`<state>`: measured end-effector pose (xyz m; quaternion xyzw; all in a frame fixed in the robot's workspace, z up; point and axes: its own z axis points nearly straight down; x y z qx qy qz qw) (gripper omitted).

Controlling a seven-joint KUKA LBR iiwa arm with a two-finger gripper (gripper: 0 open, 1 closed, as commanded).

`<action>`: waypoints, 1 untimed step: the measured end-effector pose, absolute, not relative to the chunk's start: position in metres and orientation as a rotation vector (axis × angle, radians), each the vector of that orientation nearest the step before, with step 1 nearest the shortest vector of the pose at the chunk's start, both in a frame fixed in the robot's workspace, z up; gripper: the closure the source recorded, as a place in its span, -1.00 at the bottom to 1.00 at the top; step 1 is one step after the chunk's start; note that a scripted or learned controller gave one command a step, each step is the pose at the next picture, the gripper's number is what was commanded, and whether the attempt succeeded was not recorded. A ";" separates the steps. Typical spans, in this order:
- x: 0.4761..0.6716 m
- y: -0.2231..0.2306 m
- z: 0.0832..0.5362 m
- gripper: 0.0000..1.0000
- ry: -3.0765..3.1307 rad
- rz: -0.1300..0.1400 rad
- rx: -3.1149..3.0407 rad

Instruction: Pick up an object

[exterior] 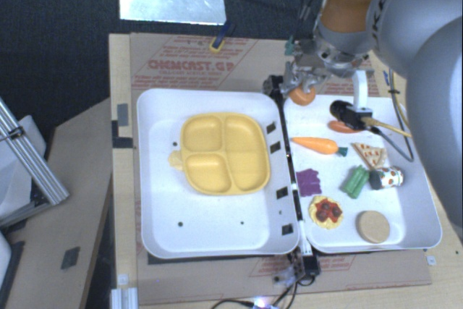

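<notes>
Watching the feed from my desk. The gripper point(302, 85) is down at the far left corner of the right bin point(414, 212), right by the divider between the two bins. A small orange round piece point(302, 96) sits directly under it, touching or very nearly. From this angle I honestly can't tell how wide the gripper is, or whether it has hold of that piece or is just sitting over it.

The other things in the right bin:
- a carrot point(316, 145) lying crosswise near the divider, a bit nearer the camera than the gripper
- a reddish-orange item point(343, 127) just past the carrot, partly hidden so I can't name it
- a pizza slice point(369, 154) to the right of the carrot
- a purple piece point(309, 181) close to the divider
- a green piece point(354, 181), tilted, with a small black and white item point(387, 178) just beside it
- a little round pizza point(326, 211) and a tan disc point(373, 226) along the near edge

The left bin point(155, 181) holds a yellow divided plate point(221, 153), lying flat and well apart from the arm.
</notes>
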<state>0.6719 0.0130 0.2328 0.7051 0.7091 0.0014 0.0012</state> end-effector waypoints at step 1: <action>0.664 0.015 0.235 1.00 2.226 0.001 2.216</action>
